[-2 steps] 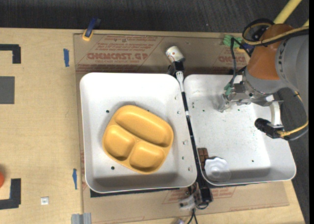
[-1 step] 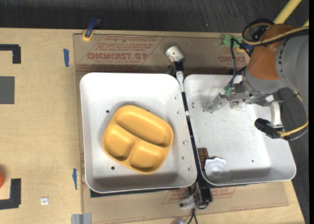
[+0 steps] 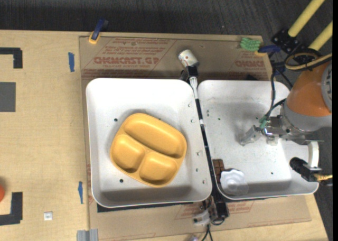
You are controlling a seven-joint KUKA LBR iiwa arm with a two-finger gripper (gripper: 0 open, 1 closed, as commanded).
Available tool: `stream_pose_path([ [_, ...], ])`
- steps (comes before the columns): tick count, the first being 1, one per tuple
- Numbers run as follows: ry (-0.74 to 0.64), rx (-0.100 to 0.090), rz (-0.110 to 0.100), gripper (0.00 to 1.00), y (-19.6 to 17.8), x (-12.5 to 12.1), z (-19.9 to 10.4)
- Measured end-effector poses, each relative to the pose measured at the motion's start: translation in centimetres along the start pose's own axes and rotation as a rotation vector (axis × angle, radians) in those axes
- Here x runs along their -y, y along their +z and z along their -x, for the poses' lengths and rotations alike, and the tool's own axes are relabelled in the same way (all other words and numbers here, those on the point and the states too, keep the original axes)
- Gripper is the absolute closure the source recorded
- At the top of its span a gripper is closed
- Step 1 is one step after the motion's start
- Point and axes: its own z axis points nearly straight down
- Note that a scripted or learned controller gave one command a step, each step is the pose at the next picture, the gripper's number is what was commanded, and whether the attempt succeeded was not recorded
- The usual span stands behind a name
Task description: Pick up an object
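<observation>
From the overhead camera I see the gripper (image 3: 248,135) low over the right bin (image 3: 232,97), at about three o'clock of the frame; whether it is released or clenched I cannot tell. The likeliest target, a small clear cup (image 3: 233,180), sits at its seven o'clock, apart from it. The yellow divided tray (image 3: 148,148) lies alone in the left bin (image 3: 105,97), presumably left as another candidate.
</observation>
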Motion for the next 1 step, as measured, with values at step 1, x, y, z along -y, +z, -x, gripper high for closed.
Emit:
stream_pose_path([
  [1, -0.147, 0.002, 0.005, 0.00, 0.44, -2.24, -2.76],
])
